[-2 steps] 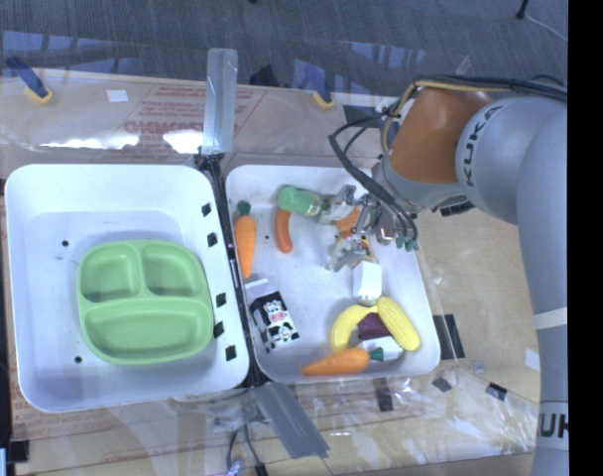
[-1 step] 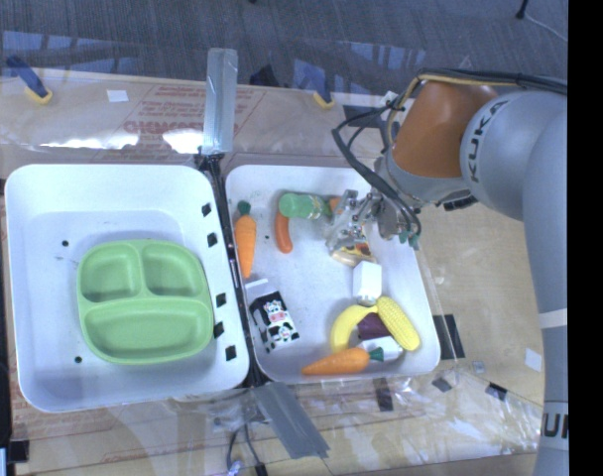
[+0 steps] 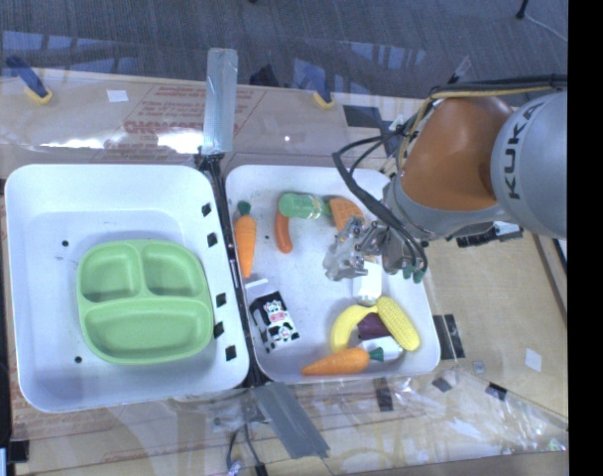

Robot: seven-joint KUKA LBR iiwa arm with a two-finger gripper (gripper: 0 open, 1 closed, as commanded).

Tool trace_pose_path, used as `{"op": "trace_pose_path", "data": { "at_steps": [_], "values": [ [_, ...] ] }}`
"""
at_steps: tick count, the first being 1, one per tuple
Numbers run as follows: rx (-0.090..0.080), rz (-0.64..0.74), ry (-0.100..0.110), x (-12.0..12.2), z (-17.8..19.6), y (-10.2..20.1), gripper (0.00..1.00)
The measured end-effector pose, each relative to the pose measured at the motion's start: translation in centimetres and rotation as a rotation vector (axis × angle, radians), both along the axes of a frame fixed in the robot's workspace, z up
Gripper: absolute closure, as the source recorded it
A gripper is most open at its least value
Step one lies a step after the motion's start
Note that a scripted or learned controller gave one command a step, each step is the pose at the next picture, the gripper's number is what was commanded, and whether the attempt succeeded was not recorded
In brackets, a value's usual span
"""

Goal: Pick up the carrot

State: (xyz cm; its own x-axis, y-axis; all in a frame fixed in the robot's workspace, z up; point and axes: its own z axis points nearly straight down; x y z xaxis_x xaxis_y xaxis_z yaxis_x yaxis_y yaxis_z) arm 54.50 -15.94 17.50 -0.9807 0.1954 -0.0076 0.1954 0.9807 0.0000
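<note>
A table (image 3: 103, 117) covered with clear plastic sheeting is seen bearing two white bins. In the left bin (image 3: 44, 196) a green divided plate (image 3: 143, 300) is laid. In the right bin (image 3: 311, 181) the carrot (image 3: 245, 244) is found against the left wall, upright in the view. The gripper (image 3: 349, 256) is positioned over the bin's middle, well apart from the carrot; whether the fingers are spread cannot be told. A banana (image 3: 346, 325) and corn (image 3: 398, 323) are placed near the front.

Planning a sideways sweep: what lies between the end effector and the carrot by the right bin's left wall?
In the camera view, a small orange-red piece lies between the end effector and that carrot.
</note>
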Motion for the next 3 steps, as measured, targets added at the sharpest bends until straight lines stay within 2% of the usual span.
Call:
{"op": "trace_pose_path", "data": {
  "at_steps": [1,2,3],
  "values": [
    [0.001,0.086,0.006,-4.0,-8.2,-4.9,1.00],
    [0.001,0.086,0.002,-3.8,-8.2,-4.8,0.00],
    [0.001,0.244,0.004,1.5,-8.2,-0.3,0.00]
  ]
}}
